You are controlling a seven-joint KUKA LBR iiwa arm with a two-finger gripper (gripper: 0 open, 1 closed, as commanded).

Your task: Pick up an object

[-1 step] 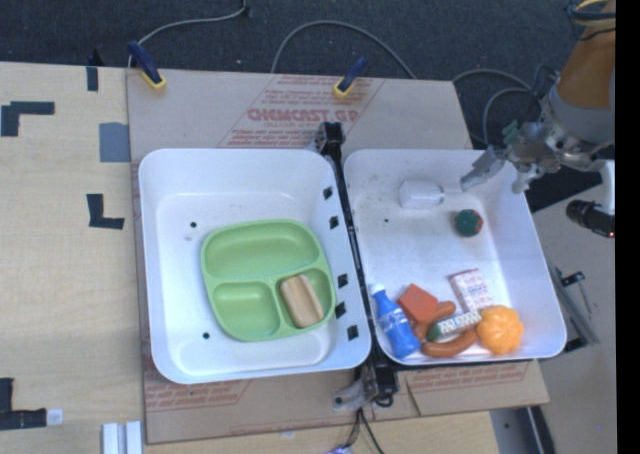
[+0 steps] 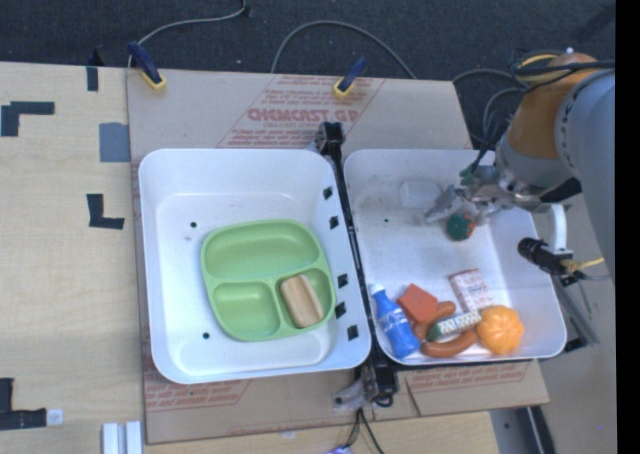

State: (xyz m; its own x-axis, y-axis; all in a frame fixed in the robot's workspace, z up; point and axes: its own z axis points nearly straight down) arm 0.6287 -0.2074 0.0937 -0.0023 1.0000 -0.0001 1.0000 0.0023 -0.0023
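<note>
My gripper (image 2: 459,210) hangs low over the back of the right bin (image 2: 390,177), reaching in from the right. A small dark green object (image 2: 459,229) sits directly beneath its tip, touching it or nearly so; whether it is gripped I cannot tell. Along the front of that bin lie a blue bottle (image 2: 394,322), a red block (image 2: 418,301), a brown sausage (image 2: 448,344), an orange fruit (image 2: 500,329) and a pink and white packet (image 2: 470,291).
The left bin (image 2: 170,242) holds a green divided plate (image 2: 250,257) with a tan bread roll (image 2: 301,300) in its right compartment. A faint translucent object (image 2: 415,192) lies just left of the gripper. The bins' shared wall (image 2: 345,232) runs between them.
</note>
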